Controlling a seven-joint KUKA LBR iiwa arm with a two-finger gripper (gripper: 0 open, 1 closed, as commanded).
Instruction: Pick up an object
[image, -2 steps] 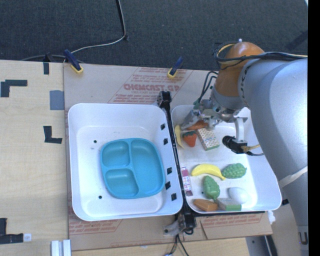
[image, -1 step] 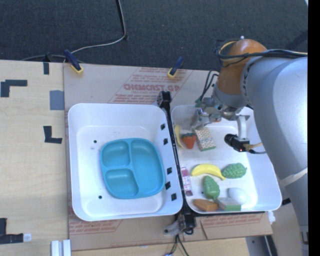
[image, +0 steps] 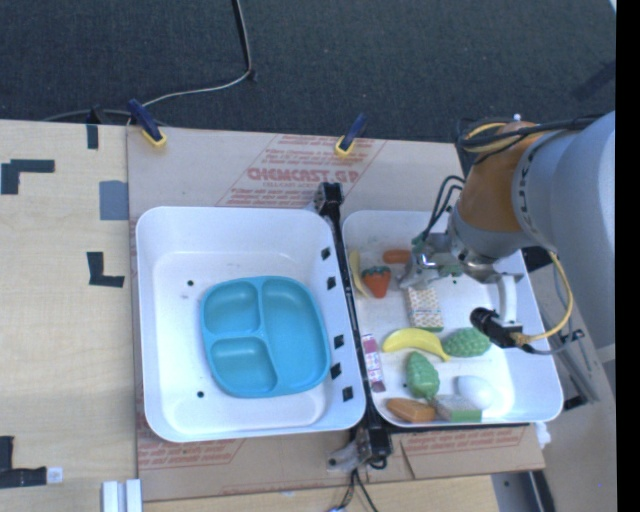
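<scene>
The arm bends down from the right, gripper low in the right bin over a speckled packet; whether it grips anything, I cannot tell.

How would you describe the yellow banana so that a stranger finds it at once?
Look in the right bin, the one crowded with toy food. Near its middle lies the banana, beside a green bumpy fruit. It is the only long, curved, bright yellow piece there.
</scene>
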